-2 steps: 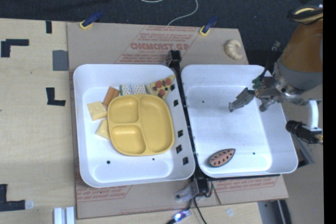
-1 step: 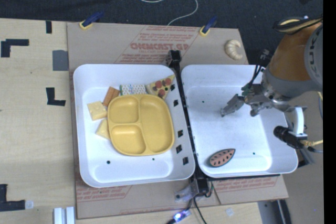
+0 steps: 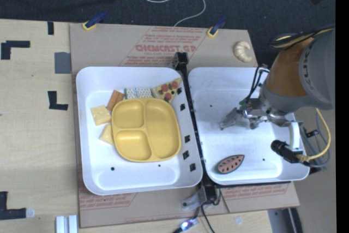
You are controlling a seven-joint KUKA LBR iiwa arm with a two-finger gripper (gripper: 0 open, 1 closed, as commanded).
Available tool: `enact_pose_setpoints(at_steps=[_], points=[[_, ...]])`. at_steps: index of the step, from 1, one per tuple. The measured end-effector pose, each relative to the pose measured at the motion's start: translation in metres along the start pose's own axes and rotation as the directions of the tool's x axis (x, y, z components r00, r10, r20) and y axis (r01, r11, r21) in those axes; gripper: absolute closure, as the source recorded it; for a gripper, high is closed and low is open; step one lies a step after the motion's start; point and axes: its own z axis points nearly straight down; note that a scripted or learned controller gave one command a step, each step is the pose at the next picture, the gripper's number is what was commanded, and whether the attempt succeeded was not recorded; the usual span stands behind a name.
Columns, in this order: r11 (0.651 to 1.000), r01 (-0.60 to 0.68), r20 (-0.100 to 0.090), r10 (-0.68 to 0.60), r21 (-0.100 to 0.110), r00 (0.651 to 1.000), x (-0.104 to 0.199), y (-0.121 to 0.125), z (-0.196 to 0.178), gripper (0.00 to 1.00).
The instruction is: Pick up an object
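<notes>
Thing to pick: a small flat oval piece (image 3: 230, 163), reddish-brown with dark specks, shaped like a leaf or a slice of toy food.
Where it lies: flat on the floor of the right bin (image 3: 218, 93), near the front wall and left of centre, with bare white floor around it.
Tool: the tool (image 3: 229, 121) hangs over the middle of the right bin, well apart from the oval piece and behind it; whether it is open or closed cannot be told, and nothing shows in it.
Likely handling: it looks light, thin and stiff, probably smooth plastic, so it may slide or skate on the bin floor when pushed.
Where to take hold: across its narrow width, near the middle, coming straight down.
Risk: being so low, it may slip out from under a pinch.
Left bin (image 3: 90, 82): a yellow divided plate (image 3: 146, 129) with several small flat pieces tucked round its back and left edges.
</notes>
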Motion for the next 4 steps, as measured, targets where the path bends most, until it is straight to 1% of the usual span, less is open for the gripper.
enact_pose_setpoints(at_steps=[1, 2, 3, 4], points=[[1.0, 0.0, 0.002, 0.0, -0.006, 1.0, 0.001, 0.0, 0.02, 0.0], [1.0, 0.001, 0.003, 0.0, -0.008, 1.0, 0.001, 0.001, 0.008, 1.0], [1.0, -0.001, 0.001, 0.001, -0.011, 1.0, -0.001, -0.002, -0.054, 1.0], [1.0, 0.0, 0.001, 0.0, -0.011, 1.0, 0.002, -0.009, -0.102, 1.0]])
